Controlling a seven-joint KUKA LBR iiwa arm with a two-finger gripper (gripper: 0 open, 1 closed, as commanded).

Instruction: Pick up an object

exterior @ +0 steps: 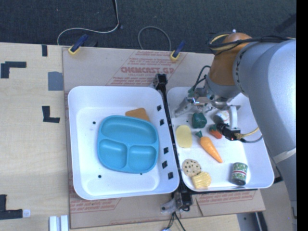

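Gripper hangs low over the green toy, how wide I cannot tell, and I fear it nudging the carrot aside.

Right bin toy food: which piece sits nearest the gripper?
The dark green piece, directly under the gripper at the bin's far end. The pale yellow piece, carrot, cookie and green can all lie farther toward the near edge.

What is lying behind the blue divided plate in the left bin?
An orange-brown piece shows past the far rim of the blue divided plate. The plate covers its near part, so I cannot tell its whole shape.
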